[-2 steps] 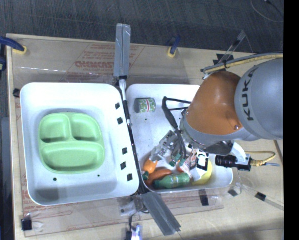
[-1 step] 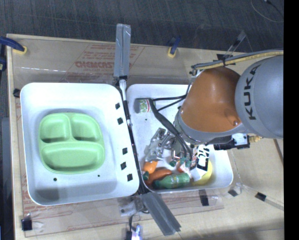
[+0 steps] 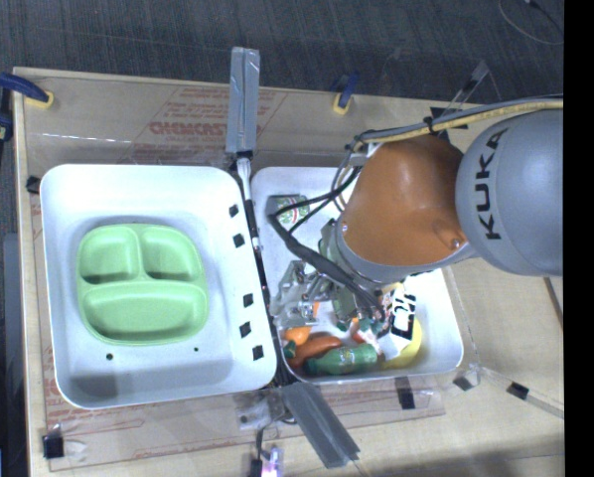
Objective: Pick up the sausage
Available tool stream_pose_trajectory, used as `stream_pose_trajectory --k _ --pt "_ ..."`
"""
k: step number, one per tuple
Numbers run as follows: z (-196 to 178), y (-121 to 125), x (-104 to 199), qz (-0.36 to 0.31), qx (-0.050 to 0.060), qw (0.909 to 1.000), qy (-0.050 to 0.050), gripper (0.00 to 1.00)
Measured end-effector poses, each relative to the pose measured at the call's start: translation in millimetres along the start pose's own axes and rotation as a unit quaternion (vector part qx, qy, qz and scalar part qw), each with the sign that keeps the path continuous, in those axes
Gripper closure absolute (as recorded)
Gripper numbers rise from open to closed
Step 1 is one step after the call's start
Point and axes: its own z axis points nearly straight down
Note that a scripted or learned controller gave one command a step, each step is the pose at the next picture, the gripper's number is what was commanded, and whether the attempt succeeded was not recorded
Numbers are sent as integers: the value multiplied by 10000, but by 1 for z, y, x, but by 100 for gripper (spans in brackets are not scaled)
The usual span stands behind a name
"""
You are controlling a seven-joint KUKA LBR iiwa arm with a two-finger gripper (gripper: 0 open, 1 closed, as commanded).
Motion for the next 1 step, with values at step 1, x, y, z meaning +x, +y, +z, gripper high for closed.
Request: stream_pose_trajectory --k 1 --pt "59 -97 -16 -180 0 9998 1 100"
